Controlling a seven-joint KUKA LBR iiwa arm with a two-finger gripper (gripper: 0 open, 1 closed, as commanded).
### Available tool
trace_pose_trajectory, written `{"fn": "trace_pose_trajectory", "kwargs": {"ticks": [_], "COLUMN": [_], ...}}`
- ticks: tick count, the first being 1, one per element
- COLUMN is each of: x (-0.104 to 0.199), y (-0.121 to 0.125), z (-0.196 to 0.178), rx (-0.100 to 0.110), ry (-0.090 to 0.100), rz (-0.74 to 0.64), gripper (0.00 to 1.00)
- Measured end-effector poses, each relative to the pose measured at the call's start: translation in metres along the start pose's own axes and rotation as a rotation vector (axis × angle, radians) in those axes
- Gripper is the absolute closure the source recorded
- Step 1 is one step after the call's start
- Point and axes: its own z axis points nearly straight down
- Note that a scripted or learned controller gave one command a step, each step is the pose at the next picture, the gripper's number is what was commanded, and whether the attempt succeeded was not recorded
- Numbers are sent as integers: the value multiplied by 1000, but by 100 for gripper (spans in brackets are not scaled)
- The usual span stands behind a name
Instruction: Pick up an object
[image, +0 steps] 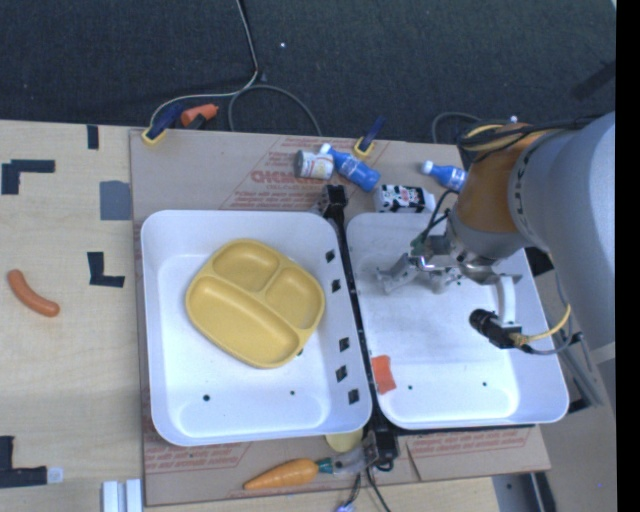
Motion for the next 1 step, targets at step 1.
{"fn": "trace_pose_trajectory", "kwargs": {"ticks": [1], "x": [31], "y": [43], "z": [0], "rx": [2], "ry": [3], "rz": [-2], "gripper": [0]}}
